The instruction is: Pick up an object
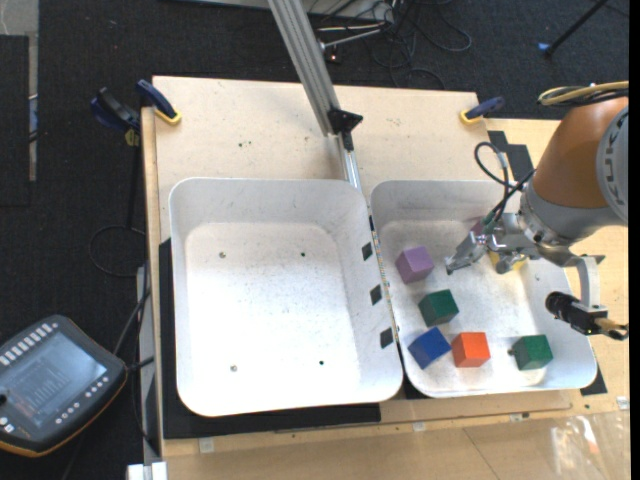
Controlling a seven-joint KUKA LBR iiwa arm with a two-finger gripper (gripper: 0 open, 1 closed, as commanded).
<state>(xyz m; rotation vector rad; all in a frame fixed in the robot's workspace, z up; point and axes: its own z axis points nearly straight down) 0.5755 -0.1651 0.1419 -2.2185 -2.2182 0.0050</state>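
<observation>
A single fixed camera looks down from above the bench point(300, 118) at a slant, far enough back to take in the whole benchtop. The left bin point(190, 208) sits near the centre of the picture, with the right bin point(400, 203) touching it on the right. Beyond the left bin, dark floor point(80, 28) with cables fills the top. A handheld control pad point(50, 383) lies left of the left bin, probably on the floor.
</observation>
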